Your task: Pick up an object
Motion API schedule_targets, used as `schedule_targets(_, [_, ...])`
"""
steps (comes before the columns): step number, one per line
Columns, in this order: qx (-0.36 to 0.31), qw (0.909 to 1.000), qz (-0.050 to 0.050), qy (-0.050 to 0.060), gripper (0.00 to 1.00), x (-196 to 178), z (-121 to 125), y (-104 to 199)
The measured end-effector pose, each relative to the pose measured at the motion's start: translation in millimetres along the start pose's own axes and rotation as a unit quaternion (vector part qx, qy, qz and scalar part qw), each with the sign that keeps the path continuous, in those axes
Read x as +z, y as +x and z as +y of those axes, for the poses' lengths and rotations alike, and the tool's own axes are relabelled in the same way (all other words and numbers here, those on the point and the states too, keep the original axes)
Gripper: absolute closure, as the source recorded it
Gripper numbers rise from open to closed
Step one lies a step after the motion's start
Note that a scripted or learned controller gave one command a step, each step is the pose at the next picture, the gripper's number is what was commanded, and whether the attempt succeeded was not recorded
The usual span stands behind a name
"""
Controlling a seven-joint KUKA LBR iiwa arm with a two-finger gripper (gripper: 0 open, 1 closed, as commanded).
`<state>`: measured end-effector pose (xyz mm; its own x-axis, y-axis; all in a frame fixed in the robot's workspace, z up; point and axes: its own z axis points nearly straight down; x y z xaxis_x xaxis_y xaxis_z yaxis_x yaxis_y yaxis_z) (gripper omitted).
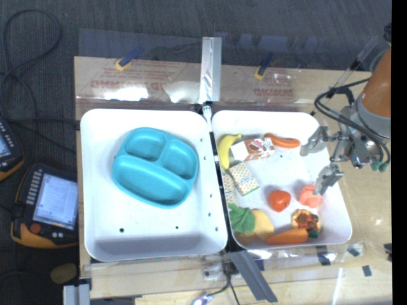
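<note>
two white bins [147, 243] on a wooden bench [89, 75] (dark carpet around), end effector [323, 160] spread open, empty.

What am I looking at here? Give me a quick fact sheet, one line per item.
left bin: holds a blue divided plate
right bin: holds toy food
near its left wall: banana
middle: red tomato
front edge: carrot
arm: reaches in from the right
gripper: open, over the right bin's right side, holding nothing
</note>
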<state>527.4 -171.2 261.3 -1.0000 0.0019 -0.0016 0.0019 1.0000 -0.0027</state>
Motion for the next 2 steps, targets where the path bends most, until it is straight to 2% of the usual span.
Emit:
schedule_targets(1, [0.140, 0.9902, 0.000, 0.000, 0.00, 167.9, 18.2, -27.7])
schedule_targets(2, [0.166, 0.9860, -0.006, 0.000, 0.00, 171.3, -52.2, -57.7])
